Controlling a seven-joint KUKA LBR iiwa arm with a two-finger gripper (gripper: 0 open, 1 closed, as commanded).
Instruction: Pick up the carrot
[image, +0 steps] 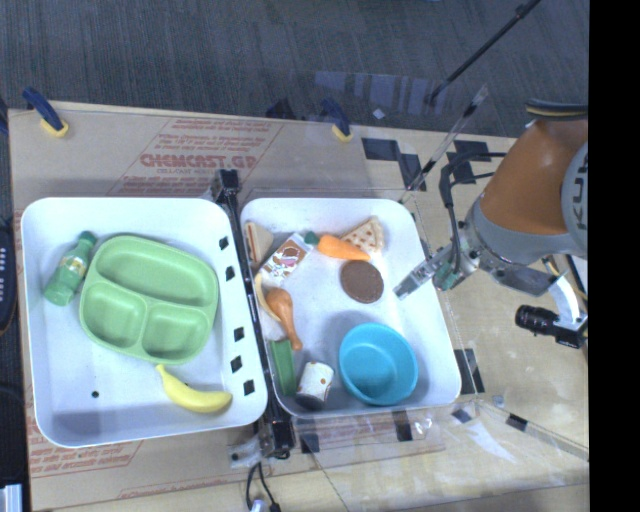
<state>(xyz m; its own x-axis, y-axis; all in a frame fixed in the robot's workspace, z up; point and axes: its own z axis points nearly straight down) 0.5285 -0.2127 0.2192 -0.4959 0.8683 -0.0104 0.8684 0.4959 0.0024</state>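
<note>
Two bins sit side by side. The left bin (40, 330) holds a divided plate (150, 297), a bottle (68, 268) to its left and a banana (193, 392) in front. In the right bin (432, 310) the carrot (340, 246) lies at the back, a cookie (362, 281) just before it and a bowl (378, 364) nearer the front. The gripper (418, 280) hangs over this bin's right rim.

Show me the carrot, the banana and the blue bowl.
carrot (343, 247), camera view, middle of its orange body.
banana (192, 396), camera view, middle of its curve.
blue bowl (377, 364), camera view, its inside bottom.
</note>
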